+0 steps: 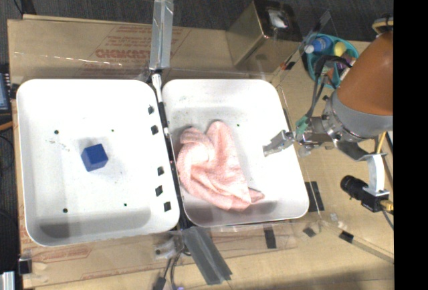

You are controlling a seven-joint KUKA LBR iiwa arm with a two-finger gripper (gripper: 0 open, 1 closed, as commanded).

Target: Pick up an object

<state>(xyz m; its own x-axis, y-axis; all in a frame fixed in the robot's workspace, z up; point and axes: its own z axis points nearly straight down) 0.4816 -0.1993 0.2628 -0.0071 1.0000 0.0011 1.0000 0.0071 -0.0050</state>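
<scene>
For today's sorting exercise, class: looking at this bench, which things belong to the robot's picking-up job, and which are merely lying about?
Belong to the job:
- crumpled pink cloth in the right white bin
- small blue cube in the left white bin
- metal two-finger gripper, at the right bin's right edge

Just lying about:
- brown cardboard box behind the bins
- flat cardboard sheet beneath

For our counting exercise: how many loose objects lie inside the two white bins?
2. A blue cube sits in the left bin; a crumpled pink cloth lies in the right bin. Something could be hidden under it.
</scene>
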